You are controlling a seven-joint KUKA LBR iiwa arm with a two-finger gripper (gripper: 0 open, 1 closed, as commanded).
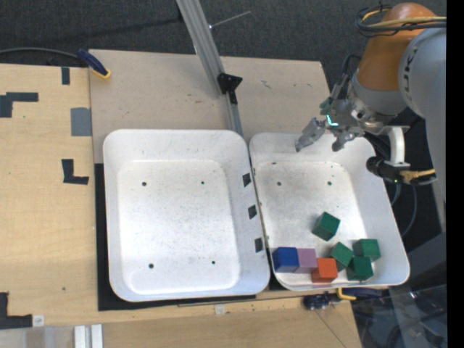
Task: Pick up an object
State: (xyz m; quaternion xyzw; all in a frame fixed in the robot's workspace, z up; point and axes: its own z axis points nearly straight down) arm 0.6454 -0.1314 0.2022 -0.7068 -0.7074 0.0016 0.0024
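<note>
Several small blocks lie in the right bin (pixel 290 151) near its front edge: a blue one (pixel 286 258), a pale purple one (pixel 307 258), an orange one (pixel 326 268) and three green ones (pixel 326 225) (pixel 342 253) (pixel 362 267). My gripper (pixel 322 138) hangs above the far rim of the right bin, well behind the blocks. Its two fingers (pixel 305 139) are spread apart with nothing between them.
The left bin (pixel 116 194) stands beside the right one. A slanted metal rail (pixel 206 46) runs from the top down to the gap between the bins. A blue and yellow clamp (pixel 94 62) lies at the far left of the bench.
</note>
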